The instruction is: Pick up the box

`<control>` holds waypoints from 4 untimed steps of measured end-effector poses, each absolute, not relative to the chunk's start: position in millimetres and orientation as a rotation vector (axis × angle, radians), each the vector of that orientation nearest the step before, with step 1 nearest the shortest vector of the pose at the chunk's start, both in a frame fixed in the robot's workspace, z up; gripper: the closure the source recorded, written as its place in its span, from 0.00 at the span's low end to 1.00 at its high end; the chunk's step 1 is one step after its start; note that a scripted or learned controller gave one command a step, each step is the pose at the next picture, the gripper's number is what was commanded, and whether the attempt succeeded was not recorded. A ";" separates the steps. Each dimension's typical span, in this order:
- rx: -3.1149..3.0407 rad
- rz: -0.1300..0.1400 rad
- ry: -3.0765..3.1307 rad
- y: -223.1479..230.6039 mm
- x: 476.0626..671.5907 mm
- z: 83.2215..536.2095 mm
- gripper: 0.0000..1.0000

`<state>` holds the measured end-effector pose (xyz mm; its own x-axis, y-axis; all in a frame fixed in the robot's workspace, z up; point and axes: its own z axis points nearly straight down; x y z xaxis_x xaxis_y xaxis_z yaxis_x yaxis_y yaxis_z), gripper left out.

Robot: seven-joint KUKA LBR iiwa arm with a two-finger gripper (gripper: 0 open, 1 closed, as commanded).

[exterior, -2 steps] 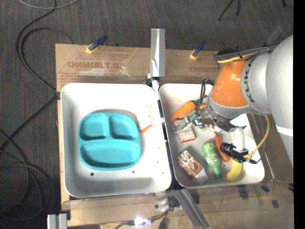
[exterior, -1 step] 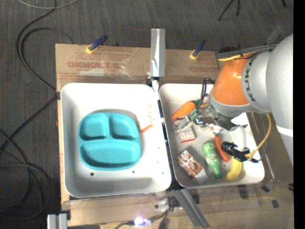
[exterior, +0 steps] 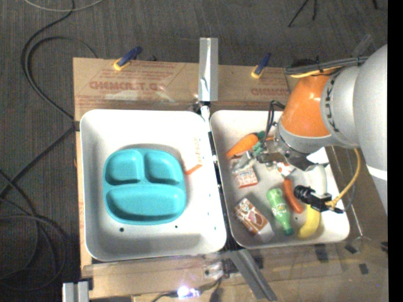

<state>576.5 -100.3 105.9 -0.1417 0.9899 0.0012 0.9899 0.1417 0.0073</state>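
Two small boxes lie in the right bin (exterior: 343, 234). A red-and-white box (exterior: 246, 178) sits near the bin's middle left. A brown-and-red box (exterior: 251, 216) lies closer to the front edge. My gripper (exterior: 266, 152) hangs over the right bin, just above and to the right of the red-and-white box and beside an orange carrot (exterior: 242, 145). Nothing can be seen held in it.
Also in the right bin are a green bottle (exterior: 280, 211), a yellow banana (exterior: 309, 224) and a red-orange stick-shaped item (exterior: 291, 196). The left bin (exterior: 94, 131) holds a teal divided plate (exterior: 146, 184) and a small orange piece (exterior: 192, 167) by its right wall.
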 end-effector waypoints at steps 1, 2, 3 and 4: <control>2.235 -0.004 2.208 -32.9 570.5 225.3 1.00; 2.234 -0.007 2.211 -32.2 570.8 233.5 1.00; 2.233 -0.010 2.214 -31.4 571.2 241.8 1.00; 2.176 -0.005 2.268 46.0 571.1 224.3 1.00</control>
